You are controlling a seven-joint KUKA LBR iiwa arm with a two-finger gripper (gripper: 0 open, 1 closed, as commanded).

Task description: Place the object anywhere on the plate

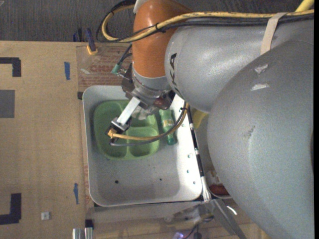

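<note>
A green divided plate (105, 126) lies in the upper left part of the left white bin (144, 185). A small green object (167, 124), long with a darker tip, lies just off the plate's right edge, partly on the bin floor. My gripper (148, 107) hangs over the plate's upper right part, close to the left of the green object. The wrist hides much of it, and nothing shows between its fingers.
The big grey arm covers the right bin and most of the view's right side; a bit of something red (219, 188) peeks out beneath it. A cardboard sheet (40, 133) with blue tape marks lies left of the bin.
</note>
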